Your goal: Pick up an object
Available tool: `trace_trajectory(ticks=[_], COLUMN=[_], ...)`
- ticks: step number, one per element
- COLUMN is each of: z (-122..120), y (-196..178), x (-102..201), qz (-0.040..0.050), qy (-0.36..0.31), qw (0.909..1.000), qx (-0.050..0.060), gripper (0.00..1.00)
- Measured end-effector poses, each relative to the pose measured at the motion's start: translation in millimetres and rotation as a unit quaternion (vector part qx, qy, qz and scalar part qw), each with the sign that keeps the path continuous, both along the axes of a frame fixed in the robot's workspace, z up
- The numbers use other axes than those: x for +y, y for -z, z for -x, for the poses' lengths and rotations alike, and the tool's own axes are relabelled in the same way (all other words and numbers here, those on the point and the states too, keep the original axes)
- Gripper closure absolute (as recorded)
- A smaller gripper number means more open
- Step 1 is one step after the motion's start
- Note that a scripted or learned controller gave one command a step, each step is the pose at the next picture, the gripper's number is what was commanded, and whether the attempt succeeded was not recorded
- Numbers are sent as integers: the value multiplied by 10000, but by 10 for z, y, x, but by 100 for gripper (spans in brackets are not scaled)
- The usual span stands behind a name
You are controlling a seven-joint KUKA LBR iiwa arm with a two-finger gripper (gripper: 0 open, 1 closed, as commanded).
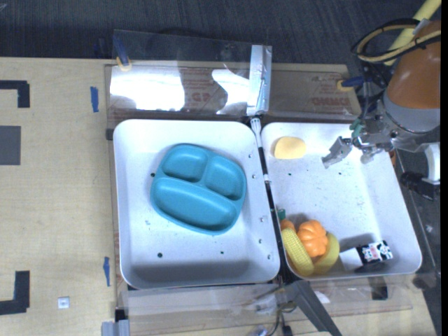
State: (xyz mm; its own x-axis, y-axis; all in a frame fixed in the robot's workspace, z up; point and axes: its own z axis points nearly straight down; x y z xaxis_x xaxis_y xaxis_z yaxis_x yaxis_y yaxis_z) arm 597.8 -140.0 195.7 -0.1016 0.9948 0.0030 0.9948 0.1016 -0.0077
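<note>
Tool [353,150] spread wide, empty, above right bin [364,201]; yellow piece [289,148] lies beside: offset descent risks closing on nothing.

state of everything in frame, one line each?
hand: open, nothing between its fingers, above the right bin's far side
blue divided plate: upside down in the left bin
yellow piece: lying loose, far-left corner of the right bin
orange pumpkin: resting on the corn
corn: lying flat, near-left corner
</note>
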Motion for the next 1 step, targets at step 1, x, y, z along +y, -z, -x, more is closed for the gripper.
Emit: trace_trajectory(ticks=[1], z=[-423], y=[1022], x=[106], qz=[7], qy=[-91], qw=[10000], qx=[-28], gripper=[0])
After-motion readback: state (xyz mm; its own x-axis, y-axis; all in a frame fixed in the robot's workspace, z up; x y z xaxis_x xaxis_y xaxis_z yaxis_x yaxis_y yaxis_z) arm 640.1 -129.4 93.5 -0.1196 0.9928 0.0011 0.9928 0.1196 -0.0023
